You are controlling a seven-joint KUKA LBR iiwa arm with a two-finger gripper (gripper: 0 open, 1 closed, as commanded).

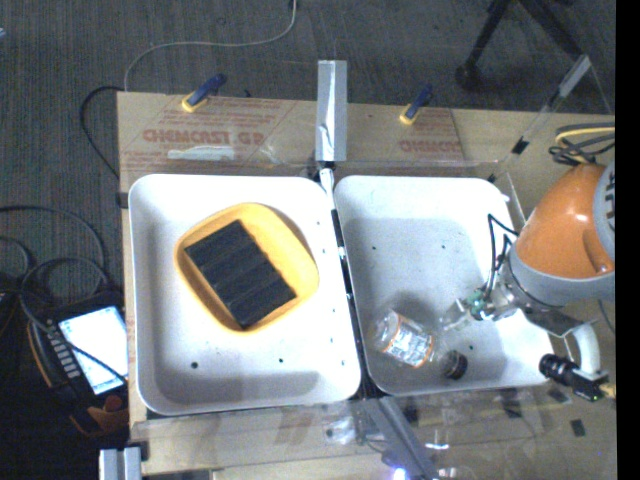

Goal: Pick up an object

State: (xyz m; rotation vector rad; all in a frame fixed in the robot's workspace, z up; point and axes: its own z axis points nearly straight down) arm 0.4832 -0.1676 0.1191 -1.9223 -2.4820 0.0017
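**Arm low in the right bin, grasp unclear**

The arm (565,238) reached into the right bin (420,208) from the right, its wrist low over the bin's right side. The gripper (478,306) sat just right of a clear bottle (405,338) lying on its side near the bin's front edge. How far its fingers stood apart could not be told (the area was small and cluttered with glare). Nothing could be seen between them. A small dark cap (455,365) lay just beside the bottle, towards the front. In the left bin (150,298) a yellow dish (300,258) held a black ridged block (240,273), well apart from the arm.

The likely risks: the bottle, round and on its side, could roll away from a closing grip, or its slick clear wall could slip out. Approaching so close to the bin's front wall might also pin the bottle against it rather than lift it.
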